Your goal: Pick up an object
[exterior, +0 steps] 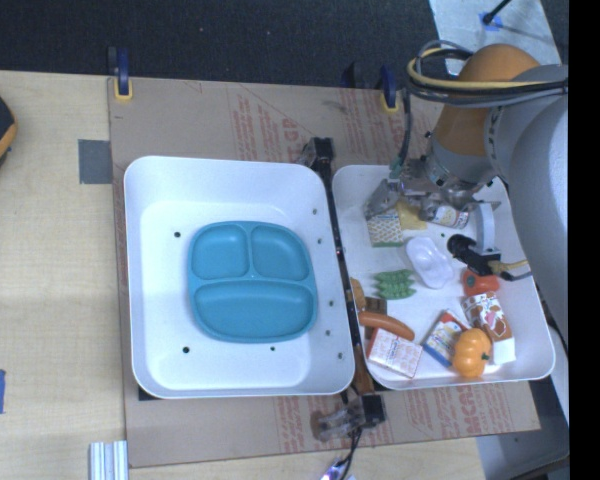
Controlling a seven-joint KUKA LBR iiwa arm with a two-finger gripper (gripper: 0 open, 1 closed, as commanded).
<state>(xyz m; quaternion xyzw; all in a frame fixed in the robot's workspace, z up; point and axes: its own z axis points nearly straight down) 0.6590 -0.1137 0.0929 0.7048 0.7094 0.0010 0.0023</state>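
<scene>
Even overhead lighting, moderately bright, soft shadow inside left white bin (pixel 150 268) along its near wall, mild glare on bin rims, slight overall softness, dark dim background at top

It looked like a robotics lab: 2 white bins (pixel 140 268) sat on cardboard (pixel 240 118) clamped to a desk (pixel 40 268).
</scene>
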